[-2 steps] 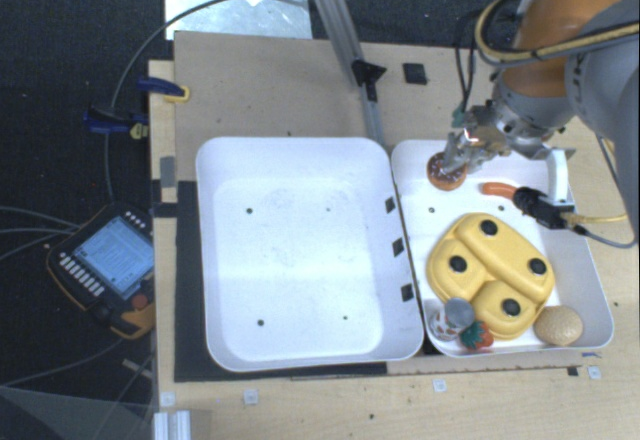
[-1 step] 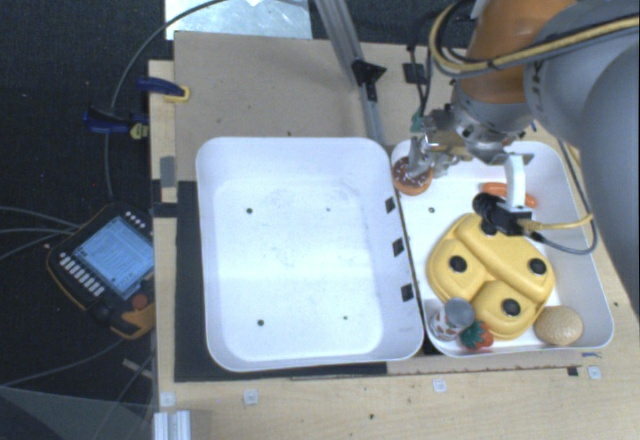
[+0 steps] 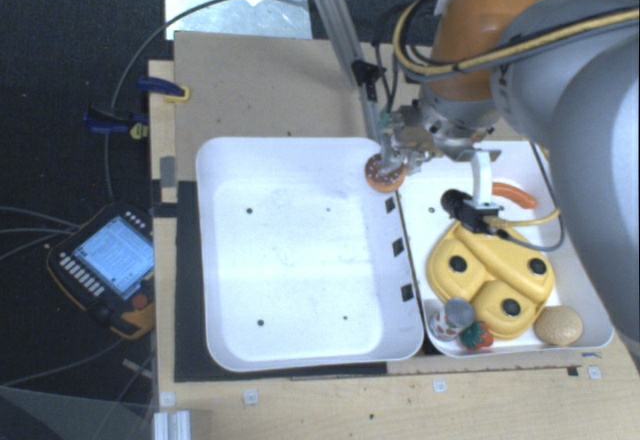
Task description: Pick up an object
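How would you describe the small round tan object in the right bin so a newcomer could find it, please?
Start at the right bin, then find the big yellow toy. The tan ball sits at its right, in the bin's near right corner: smooth and plain, unlike the grey and red bits on the toy's left.

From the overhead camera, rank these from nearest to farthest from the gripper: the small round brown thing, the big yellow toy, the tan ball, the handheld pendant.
Measured from the gripper:
1. Small round brown thing, right under it at the bins' shared rim.
2. Big yellow toy, middle of the right bin.
3. Tan ball, right bin's near right corner.
4. Handheld pendant, off the bench at far left.
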Controlling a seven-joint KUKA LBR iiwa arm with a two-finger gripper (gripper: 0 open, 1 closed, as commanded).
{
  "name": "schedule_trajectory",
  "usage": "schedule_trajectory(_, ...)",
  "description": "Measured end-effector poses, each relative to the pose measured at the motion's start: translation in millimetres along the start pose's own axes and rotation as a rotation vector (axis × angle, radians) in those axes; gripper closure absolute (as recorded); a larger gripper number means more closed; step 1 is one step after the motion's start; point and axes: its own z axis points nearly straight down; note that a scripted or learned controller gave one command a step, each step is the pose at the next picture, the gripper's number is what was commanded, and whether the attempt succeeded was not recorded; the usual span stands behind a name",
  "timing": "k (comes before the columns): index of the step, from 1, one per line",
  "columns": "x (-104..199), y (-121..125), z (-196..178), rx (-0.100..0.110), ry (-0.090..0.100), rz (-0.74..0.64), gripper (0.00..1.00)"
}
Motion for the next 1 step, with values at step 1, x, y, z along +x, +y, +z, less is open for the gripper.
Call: schedule_trajectory(1, 50.6, -1.1, -17.1, -0.001, 0.001, 0.0, 1.0)
